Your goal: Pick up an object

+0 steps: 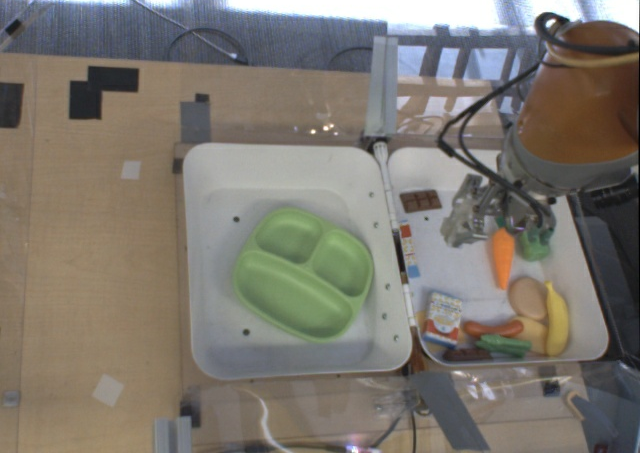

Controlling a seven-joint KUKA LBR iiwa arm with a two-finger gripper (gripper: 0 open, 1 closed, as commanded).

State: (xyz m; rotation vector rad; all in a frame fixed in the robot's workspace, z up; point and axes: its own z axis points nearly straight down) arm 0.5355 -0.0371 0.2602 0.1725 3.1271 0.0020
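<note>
Gripper [478, 216] low in right bin [590, 341], just left of carrot [502, 257]; open or closed, cannot tell. Banana [556, 319], egg [527, 297], small carton [443, 318] lie nearer the front. Green plate [303, 272] in left bin [215, 341].

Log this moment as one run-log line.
gripper: over right bin, near carrot | holding: nothing seen | green plate: left bin
</note>
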